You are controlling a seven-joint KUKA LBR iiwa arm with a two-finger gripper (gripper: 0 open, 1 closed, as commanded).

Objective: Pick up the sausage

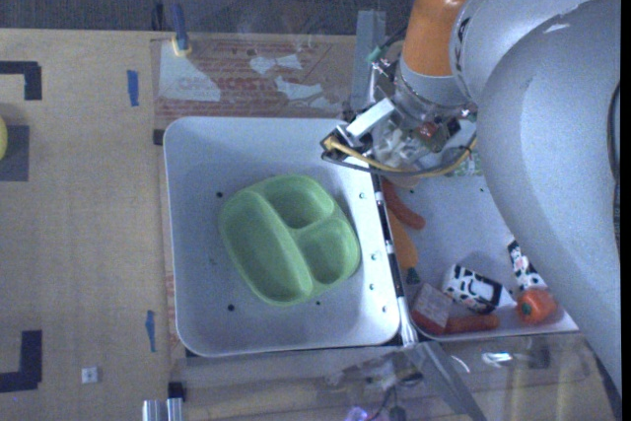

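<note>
A reddish-orange elongated piece, apparently the sausage, lies at the left side of the right bin, close to the divider. My gripper hangs directly above its upper end, over the border between the two bins, and the wrist and cables hide what is under it. A second reddish-brown sausage-like piece lies along the right bin's front wall.
A green divided plate sits in the middle of the left bin. The right bin also holds an orange piece, a black-and-white cow-patterned toy, a small packet and an orange-red round fruit. The arm covers the bin's right part.
</note>
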